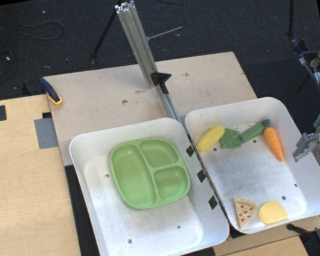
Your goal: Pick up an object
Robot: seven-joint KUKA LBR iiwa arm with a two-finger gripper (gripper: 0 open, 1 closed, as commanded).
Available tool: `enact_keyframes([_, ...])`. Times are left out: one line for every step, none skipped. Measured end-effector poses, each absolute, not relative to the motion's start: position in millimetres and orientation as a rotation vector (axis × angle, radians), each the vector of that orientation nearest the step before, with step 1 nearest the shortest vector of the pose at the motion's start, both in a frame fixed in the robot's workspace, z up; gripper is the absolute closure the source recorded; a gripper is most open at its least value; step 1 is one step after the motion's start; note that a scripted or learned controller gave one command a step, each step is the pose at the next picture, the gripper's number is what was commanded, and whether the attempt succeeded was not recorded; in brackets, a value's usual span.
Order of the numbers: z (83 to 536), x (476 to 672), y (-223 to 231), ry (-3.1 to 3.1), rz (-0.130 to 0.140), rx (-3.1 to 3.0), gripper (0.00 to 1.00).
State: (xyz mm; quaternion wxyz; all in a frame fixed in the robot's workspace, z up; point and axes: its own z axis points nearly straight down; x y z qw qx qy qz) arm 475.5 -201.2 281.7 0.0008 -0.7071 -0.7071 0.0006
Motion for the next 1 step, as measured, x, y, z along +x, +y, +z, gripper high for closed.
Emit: enact_keyframes([282.0,475.7,-201.3,-2.221,0.001,-2.221,0.00])
